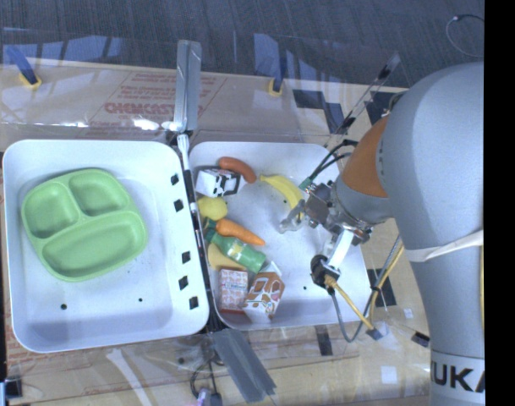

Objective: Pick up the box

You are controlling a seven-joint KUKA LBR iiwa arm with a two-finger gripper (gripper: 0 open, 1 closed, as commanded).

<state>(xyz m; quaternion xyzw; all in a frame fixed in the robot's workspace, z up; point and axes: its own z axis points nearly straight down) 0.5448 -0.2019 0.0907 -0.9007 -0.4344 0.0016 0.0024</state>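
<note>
The box (232, 287), small with red and white print, lies flat at the front left of the right bin (301, 301). Leaning against its right side is a brown and white carton (265, 295). My gripper (293, 219) hangs over the middle of the right bin, just below the banana (282, 189) and up and to the right of the box, well apart from it. Nothing shows in the gripper.
The right bin also holds a sausage (238, 168), a black and white carton (216, 182), a lemon (211, 207), a carrot (238, 231) and a green bottle (236, 252). A green divided plate (82, 221) sits in the left bin (113, 315).
</note>
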